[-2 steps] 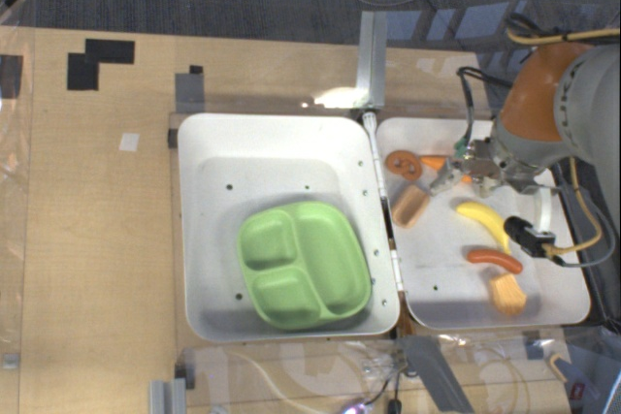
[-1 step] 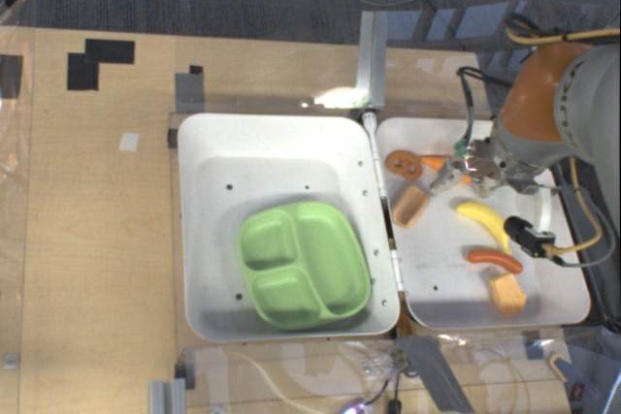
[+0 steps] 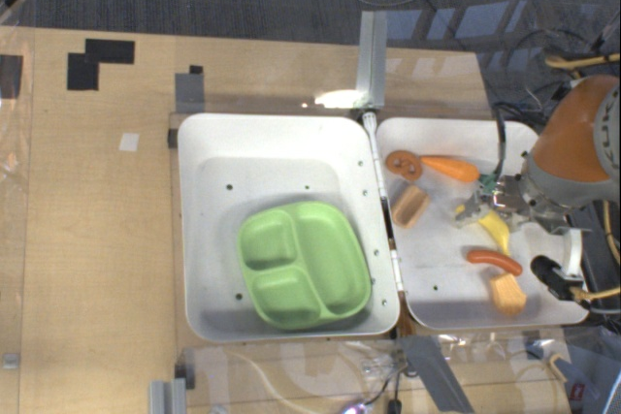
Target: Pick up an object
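Observation:
My gripper (image 3: pixel 487 205) hangs low over the middle of the right bin (image 3: pixel 437 281), with the arm coming in from the right. A yellow banana (image 3: pixel 496 231) lies just under and in front of it, touching or nearly touching the gripper's tip. An orange carrot (image 3: pixel 450 168) lies at the bin's back with a brown round piece (image 3: pixel 403 165) at its left end. A tan block (image 3: pixel 409 205) sits left of the gripper. A red sausage (image 3: pixel 493 260) and an orange wedge (image 3: pixel 506 294) lie nearer the front.
The left bin (image 3: pixel 209 160) holds a green divided plate (image 3: pixel 304 263) toward its front. A metal post (image 3: pixel 373 58) rises behind the wall between the bins. Wooden bench top (image 3: pixel 87 238) stretches to the left.

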Tool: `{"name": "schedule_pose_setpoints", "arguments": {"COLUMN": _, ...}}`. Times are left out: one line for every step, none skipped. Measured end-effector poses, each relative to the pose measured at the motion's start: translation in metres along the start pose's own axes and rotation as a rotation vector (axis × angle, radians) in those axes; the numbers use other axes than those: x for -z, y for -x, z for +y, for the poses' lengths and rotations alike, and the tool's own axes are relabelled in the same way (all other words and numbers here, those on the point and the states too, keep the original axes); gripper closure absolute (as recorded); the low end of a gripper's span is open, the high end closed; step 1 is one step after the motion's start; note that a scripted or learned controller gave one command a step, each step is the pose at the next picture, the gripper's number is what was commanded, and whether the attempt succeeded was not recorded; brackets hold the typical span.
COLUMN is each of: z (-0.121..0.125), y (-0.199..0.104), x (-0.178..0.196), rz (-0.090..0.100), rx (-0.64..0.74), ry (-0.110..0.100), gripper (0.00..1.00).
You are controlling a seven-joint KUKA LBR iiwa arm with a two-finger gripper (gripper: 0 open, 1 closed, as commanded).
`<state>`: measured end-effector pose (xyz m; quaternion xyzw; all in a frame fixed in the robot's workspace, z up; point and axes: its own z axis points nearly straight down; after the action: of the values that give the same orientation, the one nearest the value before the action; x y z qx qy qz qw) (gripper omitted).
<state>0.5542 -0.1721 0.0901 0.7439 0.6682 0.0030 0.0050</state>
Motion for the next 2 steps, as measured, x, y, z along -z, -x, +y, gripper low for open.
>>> {"name": "schedule_pose_setpoints", "arguments": {"z": 0.003, "y": -0.003, "x": 0.012, "rz": 0.003, "rx": 0.003, "ry": 0.007, "gripper": 1.00}}
{"name": "schedule_pose_setpoints", "arguments": {"z": 0.039, "y": 0.000, "x": 0.150, "rz": 0.001, "rx": 0.102, "ry": -0.004, "gripper": 1.00}}
